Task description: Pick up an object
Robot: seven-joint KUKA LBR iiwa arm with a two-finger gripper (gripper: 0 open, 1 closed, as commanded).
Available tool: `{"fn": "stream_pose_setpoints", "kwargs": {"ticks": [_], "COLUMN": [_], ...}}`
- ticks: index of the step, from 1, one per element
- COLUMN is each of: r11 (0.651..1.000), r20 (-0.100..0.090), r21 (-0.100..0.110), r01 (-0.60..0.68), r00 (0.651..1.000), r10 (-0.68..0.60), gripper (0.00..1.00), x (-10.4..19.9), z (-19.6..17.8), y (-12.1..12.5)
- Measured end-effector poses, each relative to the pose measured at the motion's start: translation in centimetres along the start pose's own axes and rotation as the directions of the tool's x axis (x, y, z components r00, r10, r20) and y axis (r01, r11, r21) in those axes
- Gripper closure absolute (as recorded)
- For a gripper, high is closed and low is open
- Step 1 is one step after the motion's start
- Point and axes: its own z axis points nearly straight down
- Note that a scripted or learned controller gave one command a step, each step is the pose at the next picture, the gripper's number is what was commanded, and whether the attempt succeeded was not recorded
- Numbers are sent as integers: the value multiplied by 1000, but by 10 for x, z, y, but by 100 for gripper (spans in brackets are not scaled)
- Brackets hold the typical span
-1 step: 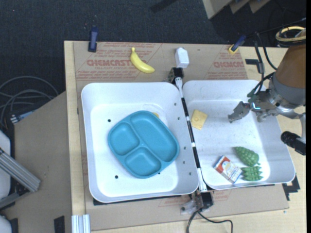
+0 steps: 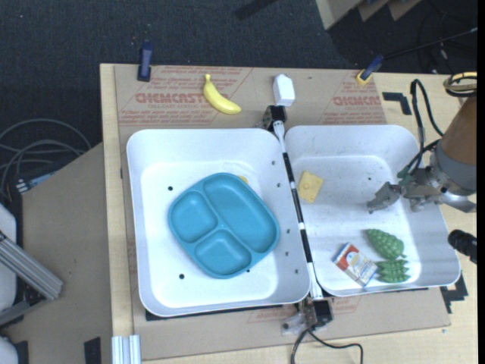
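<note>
Jaws [image 2: 384, 198] hover over right bin [image 2: 341, 146] on cardboard-topped bench [image 2: 182, 97].

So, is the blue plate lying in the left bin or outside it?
In. The blue plate lies flat inside the left bin, right side up, with its three compartments facing the camera and white floor showing around it.

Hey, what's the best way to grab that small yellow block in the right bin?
Probably straight down from above, pinching the yellow block across two opposite edges. It lies flat and alone near the right bin's left wall, so keep the fingers away from that wall.
</note>
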Motion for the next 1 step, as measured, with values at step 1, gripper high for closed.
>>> {"fn": "stream_pose_setpoints", "kwargs": {"ticks": [1], "r11": [1000], "r20": [0], "r21": [-1], "r01": [1], "r00": [1000], "r10": [-1], "gripper": [0], "x": [-1], "z": [71], "y": [-46]}}
